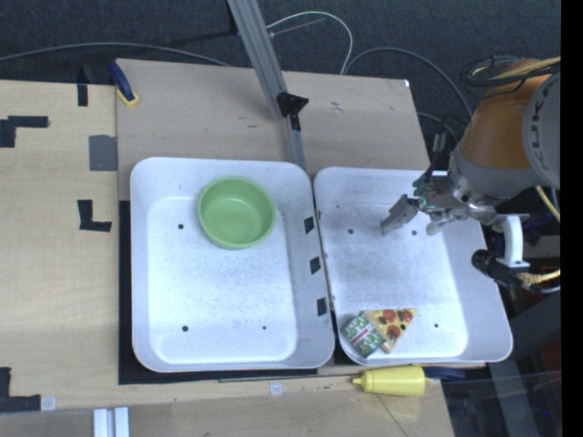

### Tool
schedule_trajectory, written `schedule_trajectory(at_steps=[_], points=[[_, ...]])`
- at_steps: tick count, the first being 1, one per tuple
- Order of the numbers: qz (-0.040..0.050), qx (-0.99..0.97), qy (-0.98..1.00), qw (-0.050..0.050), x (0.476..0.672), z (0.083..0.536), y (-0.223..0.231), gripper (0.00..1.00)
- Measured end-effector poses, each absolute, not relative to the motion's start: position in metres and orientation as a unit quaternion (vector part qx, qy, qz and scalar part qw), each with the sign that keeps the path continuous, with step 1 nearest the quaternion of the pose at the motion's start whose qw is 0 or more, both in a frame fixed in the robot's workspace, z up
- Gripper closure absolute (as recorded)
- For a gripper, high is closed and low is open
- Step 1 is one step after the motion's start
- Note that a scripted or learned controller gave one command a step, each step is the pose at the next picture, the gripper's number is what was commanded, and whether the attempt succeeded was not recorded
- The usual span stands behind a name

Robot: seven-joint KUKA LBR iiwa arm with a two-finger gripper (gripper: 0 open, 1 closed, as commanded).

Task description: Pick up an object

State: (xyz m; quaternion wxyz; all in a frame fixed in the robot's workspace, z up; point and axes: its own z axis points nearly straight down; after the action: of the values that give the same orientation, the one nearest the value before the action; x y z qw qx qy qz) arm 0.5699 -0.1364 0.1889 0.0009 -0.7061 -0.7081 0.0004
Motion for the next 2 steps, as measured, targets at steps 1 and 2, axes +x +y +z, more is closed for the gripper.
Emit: schedule_trajectory(at_steps=[1, 2], points=[[0.0003, -0.706, -0.708, 0.001, 0.57, 0.189, -0.136, 0.0], [0.0027, -0.707, -0.707, 0.003, 0.568, 0.125, -0.139, 0.0]])
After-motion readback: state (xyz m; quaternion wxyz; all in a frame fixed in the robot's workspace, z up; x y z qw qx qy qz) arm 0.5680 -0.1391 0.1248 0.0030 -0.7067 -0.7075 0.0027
